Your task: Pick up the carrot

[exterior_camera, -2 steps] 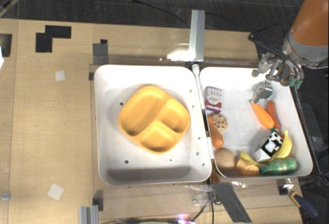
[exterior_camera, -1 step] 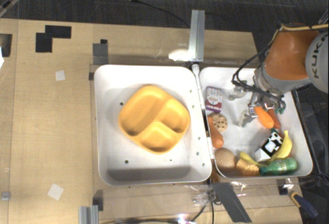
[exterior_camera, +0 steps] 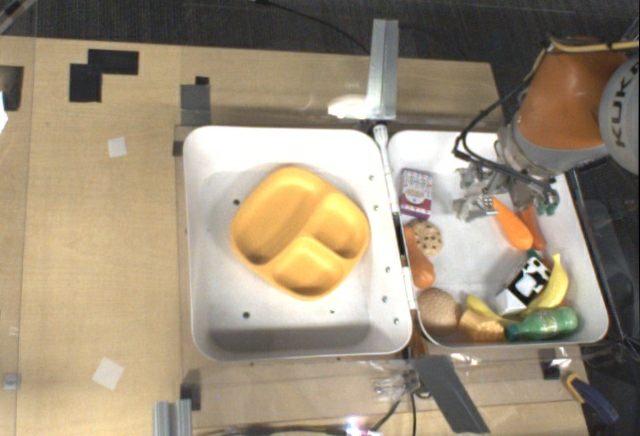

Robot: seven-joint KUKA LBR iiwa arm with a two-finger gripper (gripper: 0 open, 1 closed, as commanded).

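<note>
Now, step in hand: closing in on the carrot, as I judge it; nothing looks lifted yet.
Carrot: lies flat in the right bin, toward its far right side, running at a slant from upper left to lower right.
Neighbours: a black-and-white block and a banana sit just beside its lower end; a cookie and a small carton lie well apart to the left.
Claw: the claw hangs over the carrot's upper end, touching or nearly so; whether it is spread or closed I cannot tell, and nothing is seen gripped.
Doing it well: centre over the carrot's thick middle rather than its tip, turn the wrist to close across the narrow width, and descend straight so the block and banana are not nudged.
Arm pose: reaches in from the right, orange band above the wrist, pointing down into the bin's far half.
Left bin: holds a yellow divided tray.
</note>
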